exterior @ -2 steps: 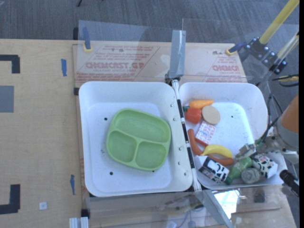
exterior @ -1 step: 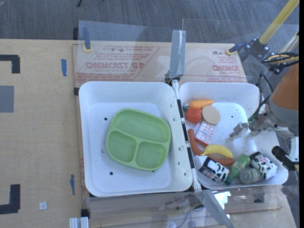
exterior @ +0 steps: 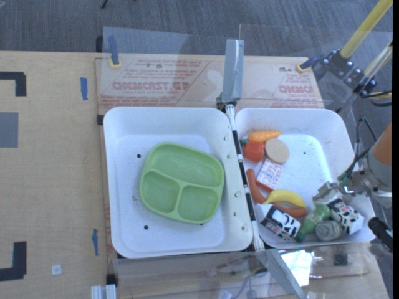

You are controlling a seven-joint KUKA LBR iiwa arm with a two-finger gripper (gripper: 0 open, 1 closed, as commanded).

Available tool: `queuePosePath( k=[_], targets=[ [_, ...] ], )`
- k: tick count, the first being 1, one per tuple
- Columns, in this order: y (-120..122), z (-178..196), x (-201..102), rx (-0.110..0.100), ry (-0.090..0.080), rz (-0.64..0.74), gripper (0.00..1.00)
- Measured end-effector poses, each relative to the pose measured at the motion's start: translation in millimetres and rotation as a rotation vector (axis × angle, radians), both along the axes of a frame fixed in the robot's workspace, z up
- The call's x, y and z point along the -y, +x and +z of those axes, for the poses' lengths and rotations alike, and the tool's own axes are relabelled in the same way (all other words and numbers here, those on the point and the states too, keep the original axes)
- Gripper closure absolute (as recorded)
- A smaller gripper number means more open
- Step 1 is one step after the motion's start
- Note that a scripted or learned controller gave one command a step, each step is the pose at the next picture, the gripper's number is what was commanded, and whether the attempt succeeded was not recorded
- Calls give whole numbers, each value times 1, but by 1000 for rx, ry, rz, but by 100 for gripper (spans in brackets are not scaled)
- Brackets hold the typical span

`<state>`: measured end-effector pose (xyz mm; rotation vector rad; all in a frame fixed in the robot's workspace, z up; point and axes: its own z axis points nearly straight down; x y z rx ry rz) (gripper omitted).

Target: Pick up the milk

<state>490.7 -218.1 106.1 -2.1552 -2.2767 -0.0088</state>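
Milk carton (exterior: 280, 222), black-and-white, lies untouched at the near edge of the right bin (exterior: 333, 126) beside the banana (exterior: 285, 197); tool (exterior: 329, 193) hovers nearby, finger state indeterminate, so the grasp remains undone.

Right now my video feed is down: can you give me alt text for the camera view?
The end effector hangs low over the right bin's near right corner, beside a black-and-white milk carton, among toy food including a banana and carrot. The left bin holds a green divided plate.
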Motion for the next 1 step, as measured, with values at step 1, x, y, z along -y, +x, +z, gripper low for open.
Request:
queuePosePath(
  k=[1],
  targets=[
    [-5,-16,-4,9,3,23,0]
  ],
)
